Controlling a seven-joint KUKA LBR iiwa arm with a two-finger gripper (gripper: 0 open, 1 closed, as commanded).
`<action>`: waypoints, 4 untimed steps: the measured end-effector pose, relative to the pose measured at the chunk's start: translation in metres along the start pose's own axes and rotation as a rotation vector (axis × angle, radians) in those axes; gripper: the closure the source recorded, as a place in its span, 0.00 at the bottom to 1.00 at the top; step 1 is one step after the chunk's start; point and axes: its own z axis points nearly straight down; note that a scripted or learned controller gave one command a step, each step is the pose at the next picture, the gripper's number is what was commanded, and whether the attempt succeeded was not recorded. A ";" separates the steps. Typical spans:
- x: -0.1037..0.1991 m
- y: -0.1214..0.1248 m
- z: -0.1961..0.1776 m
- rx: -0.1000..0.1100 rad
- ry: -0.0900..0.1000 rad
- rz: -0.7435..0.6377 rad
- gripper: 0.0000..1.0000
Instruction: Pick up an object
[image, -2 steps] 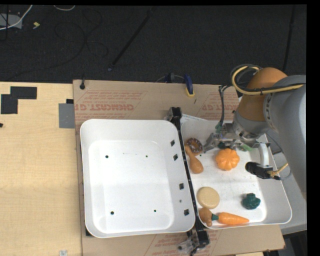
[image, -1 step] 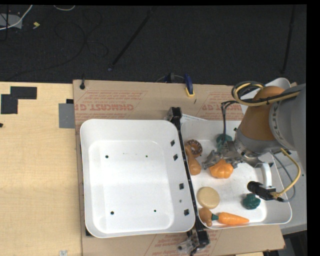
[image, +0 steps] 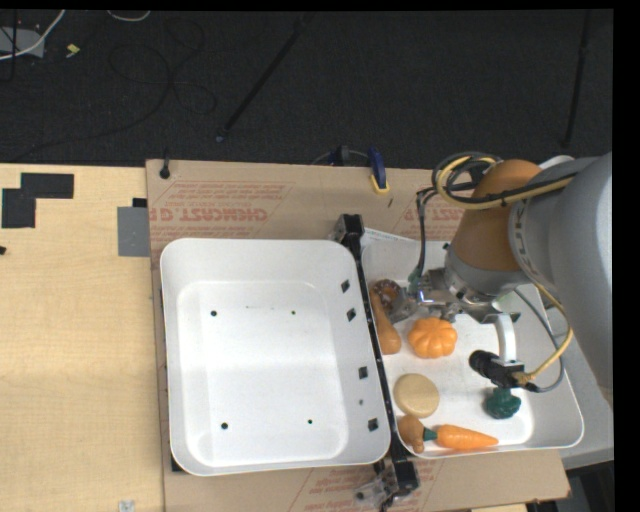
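My gripper is low in the right bin, at its far left part. Just below it lies a small orange pumpkin. To its left sits a brown lumpy item, with an orange-brown elongated piece running down along the bin's left wall. Nearer the front lie a beige round item, a carrot with a small tan piece at its left end, and a dark green item. The wrist hides how the gripper meets anything.
The left bin stands beside the right one, divided from it by black clips. The grey arm with its orange band covers the right bin's far right corner. Cardboard underlies both bins.
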 end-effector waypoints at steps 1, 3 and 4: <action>0.016 0.041 0.003 0.010 0.015 -0.006 0.00; 0.015 -0.015 0.003 0.016 0.015 -0.003 0.00; 0.015 -0.040 0.003 0.016 0.015 -0.003 0.00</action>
